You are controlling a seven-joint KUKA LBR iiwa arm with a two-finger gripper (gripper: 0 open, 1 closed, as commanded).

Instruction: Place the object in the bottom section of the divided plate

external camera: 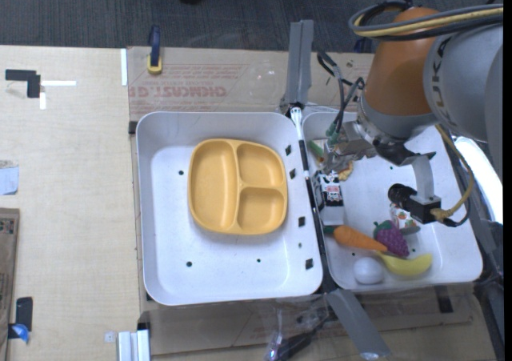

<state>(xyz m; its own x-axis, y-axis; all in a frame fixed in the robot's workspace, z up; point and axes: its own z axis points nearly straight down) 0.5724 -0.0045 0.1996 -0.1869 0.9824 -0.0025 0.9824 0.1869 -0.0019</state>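
While the arm leans over the right bin (460, 191), I read the gripper (330, 188) low at that bin's left wall; whether its fingers are open or closed I cannot tell. Toy food lies near the front: carrot (358, 238), grapes (392, 238), banana (408, 264), white egg (369, 270). Across in the left bin (160, 215) sits the yellow divided plate (238, 186).
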